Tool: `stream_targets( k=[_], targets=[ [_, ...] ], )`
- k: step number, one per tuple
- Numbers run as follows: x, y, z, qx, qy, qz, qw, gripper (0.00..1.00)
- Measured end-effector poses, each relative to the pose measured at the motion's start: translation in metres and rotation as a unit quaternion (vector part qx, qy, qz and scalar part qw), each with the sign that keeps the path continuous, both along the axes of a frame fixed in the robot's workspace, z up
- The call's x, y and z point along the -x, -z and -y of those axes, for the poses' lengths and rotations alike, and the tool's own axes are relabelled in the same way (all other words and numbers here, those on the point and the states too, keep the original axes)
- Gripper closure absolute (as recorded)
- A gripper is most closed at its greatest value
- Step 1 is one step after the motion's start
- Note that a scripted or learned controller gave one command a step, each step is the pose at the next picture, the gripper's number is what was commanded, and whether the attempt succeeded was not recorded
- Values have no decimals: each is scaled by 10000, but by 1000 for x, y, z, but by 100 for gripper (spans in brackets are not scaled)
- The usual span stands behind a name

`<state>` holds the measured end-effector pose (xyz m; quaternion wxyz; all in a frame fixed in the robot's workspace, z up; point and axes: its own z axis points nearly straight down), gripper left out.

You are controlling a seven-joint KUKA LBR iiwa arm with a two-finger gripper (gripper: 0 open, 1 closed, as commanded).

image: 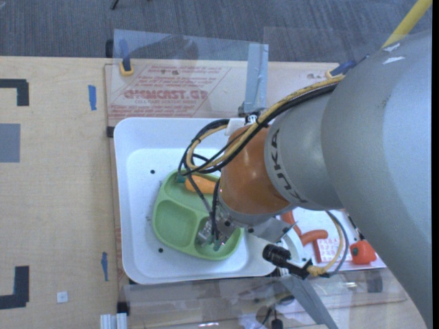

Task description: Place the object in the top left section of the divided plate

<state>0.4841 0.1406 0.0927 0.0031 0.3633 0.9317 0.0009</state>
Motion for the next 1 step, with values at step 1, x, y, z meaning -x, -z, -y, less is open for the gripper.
stream_targets(
  k=[1],
  targets=[
    [-13, 0, -44, 27, -790, 47, 9969, 100]
  ],
)
